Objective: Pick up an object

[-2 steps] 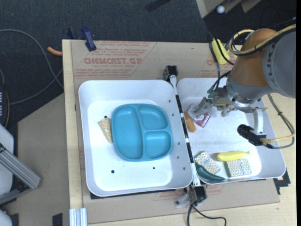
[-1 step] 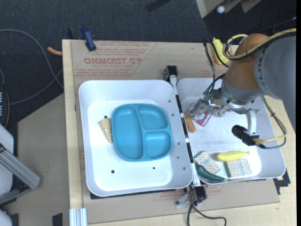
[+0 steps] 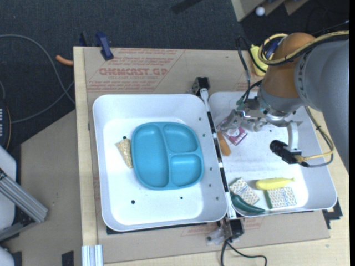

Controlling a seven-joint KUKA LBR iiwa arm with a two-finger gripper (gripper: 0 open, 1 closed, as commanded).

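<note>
Claw (image 3: 239, 122): state not told by the view.
Red packet (image 3: 237, 136): lay just below claw.
Long axis: unclear.

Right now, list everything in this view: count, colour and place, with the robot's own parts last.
Bins: 2, white, side by side; left bin, right bin.
Divided plate: 1, light blue, three compartments, middle of the left bin.
Sponge-like piece: 1, tan, against the plate's left edge.
Banana: 1, yellow, near end of the right bin.
Patterned packets: 2, beside the banana; one to its left, one below it.
Teal item: 1, near left corner of the right bin.
Orange stick: 1, right bin's left wall.
Clamp: 1, blue, bench's far left corner.
Arm: 1, grey with orange band; gripper low over a pink-and-white item.
</note>
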